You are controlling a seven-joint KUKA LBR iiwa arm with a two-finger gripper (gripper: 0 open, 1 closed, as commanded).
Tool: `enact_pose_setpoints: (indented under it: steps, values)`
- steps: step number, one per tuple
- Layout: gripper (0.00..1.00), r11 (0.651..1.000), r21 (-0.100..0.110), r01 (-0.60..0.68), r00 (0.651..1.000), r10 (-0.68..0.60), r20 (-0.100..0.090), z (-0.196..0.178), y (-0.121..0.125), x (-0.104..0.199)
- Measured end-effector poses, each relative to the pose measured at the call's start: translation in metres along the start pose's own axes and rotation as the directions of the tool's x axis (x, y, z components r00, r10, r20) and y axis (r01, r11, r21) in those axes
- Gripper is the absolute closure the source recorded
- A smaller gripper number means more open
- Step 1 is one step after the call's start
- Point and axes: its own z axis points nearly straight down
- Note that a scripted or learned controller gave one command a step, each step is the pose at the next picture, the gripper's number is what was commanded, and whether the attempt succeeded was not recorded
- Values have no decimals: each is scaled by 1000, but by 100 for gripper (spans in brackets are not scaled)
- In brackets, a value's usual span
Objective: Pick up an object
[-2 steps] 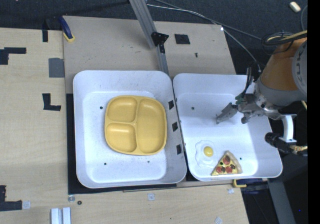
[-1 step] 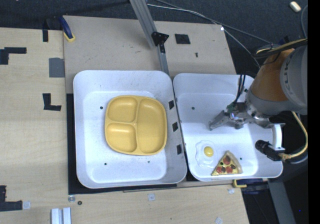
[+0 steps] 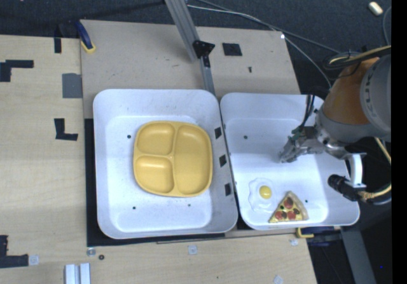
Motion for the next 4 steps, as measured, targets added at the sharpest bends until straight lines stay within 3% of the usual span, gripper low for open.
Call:
enact_pose_setpoints:
  steps: [3, 4]
  values:
    - [100, 1000, -3, 0, 1000, 0, -2, -159, 9, -2]
    - [100, 1000, 3, 4, 1000, -4, -3, -144, 15, 49]
